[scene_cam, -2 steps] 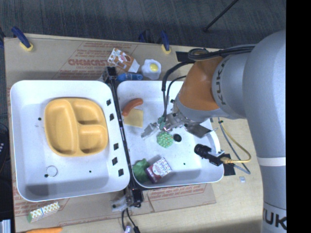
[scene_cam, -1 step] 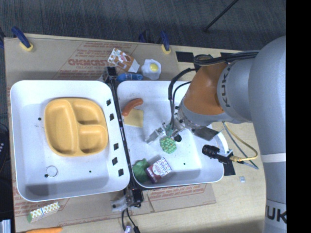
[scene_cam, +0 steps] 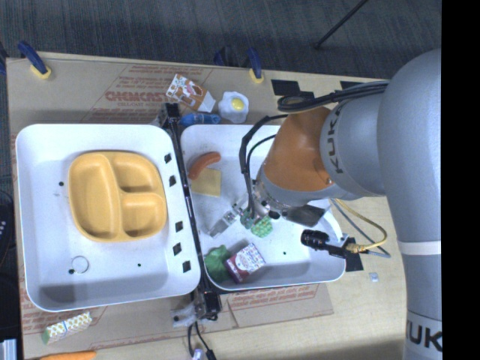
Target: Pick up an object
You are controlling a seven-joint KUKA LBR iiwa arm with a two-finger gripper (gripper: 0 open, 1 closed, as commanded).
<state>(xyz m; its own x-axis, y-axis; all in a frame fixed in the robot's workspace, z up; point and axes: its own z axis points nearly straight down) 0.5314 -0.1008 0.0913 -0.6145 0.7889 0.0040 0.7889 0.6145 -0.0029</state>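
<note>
My gripper is low in the right bin, near its middle, under the orange wrist band. A small green knobbly object lies right against its right side; I cannot make out whether it is held. In the same bin, a brown sausage and a yellow cheese wedge lie to the upper left. A green leafy item and a red-and-white carton sit at the front left.
The left bin holds a yellow divided plate and a small ring. Behind the bins lie a small printed carton, a blue item and a fried-egg toy. A wrapped sweet lies front left.
</note>
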